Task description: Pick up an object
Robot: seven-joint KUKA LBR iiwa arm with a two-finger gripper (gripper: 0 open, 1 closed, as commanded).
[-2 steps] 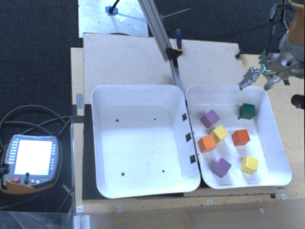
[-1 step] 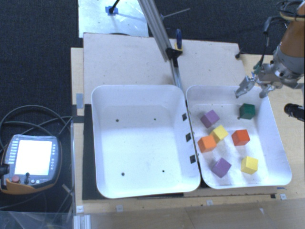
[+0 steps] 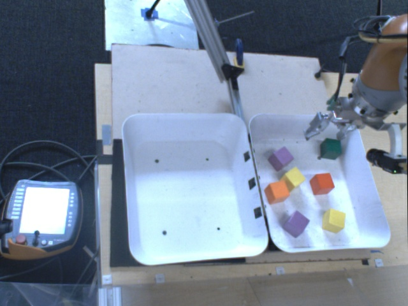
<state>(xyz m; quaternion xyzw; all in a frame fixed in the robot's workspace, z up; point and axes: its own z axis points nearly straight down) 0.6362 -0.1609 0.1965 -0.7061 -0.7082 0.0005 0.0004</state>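
From my remote view the claw hovers with fingers spread and nothing between them, just above the green cube near the right bin's far wall; I judge it light, rigid, best pinched across opposite flat faces.

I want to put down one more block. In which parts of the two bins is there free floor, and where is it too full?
The left bin has bare floor from wall to wall. The right bin is crowded: seven blocks from the green block under the gripper to the front yellow block. A bare patch lies at its back left corner, behind the purple block.
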